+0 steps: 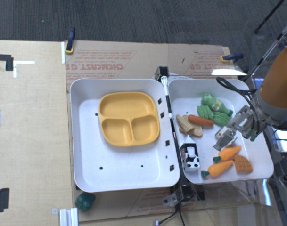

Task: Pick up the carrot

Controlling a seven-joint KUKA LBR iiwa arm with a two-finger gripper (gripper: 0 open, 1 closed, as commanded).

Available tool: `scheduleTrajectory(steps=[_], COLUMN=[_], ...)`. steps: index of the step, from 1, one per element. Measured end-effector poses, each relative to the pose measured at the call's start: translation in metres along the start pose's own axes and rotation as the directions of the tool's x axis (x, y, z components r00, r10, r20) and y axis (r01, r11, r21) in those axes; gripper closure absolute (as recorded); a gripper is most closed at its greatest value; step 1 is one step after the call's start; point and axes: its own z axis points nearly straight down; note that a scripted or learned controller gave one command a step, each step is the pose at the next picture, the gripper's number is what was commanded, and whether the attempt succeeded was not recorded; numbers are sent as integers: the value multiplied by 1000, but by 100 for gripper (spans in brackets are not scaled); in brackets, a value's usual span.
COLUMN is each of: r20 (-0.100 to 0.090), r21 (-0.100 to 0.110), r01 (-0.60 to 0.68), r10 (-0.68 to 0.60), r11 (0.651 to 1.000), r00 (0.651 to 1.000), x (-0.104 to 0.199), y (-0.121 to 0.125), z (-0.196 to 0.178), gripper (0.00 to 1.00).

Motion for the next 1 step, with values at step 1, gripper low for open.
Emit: scheduleTrajectory(steps=[1], r20=[-2], r21=[0], r01=[31], r10=[-31], r11=[1000], r00=[1000], x=[-23], y=[-26], z=[73], gripper=[0])
